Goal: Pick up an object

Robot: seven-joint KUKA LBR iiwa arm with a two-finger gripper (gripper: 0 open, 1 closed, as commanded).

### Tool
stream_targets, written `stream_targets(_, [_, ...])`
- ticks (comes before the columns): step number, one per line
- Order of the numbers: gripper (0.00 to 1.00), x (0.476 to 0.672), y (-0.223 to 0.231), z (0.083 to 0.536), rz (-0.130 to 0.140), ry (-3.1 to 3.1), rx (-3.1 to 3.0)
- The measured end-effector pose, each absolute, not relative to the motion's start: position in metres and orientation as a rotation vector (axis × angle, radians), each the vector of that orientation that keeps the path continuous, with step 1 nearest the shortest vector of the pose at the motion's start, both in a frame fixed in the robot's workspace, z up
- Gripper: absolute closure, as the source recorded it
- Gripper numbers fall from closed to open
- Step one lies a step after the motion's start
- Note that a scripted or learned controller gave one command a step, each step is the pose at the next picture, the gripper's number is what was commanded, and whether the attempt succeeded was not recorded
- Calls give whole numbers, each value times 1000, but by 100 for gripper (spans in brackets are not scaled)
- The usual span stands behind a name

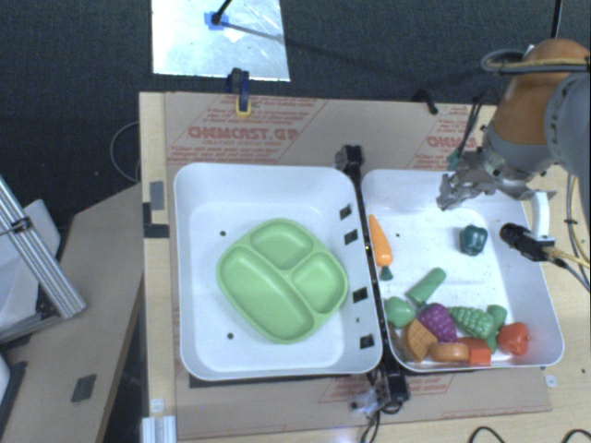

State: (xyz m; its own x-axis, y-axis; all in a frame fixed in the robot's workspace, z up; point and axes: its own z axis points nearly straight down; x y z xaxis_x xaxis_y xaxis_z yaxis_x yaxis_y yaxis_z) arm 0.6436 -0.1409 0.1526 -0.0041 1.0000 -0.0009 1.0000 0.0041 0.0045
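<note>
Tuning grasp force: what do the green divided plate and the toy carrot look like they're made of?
Light green three-compartment plate: looks like moulded plastic, matte to satin, judging by its uniform colour, soft rounded rims and faint sheen. Small orange toy carrot with green tip: probably hard plastic, smooth, with saturated flat colour; too small to rule out rubber or foam. Both sit in shallow white bins that also look like plastic.

The tool [454, 192] hangs over the right bin [536, 289], above toy food; a green plate [282, 280] lies in the left bin [212, 210].
</note>
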Motion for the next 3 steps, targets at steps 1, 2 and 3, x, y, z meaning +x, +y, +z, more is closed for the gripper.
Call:
stream_targets(1, [100,642,-142,197,6,2223,2213])
stream_targets(2, [100,643,-142,227,5,2224,2213])
stream_targets(3, [100,628,-97,235,2,2230,2213])
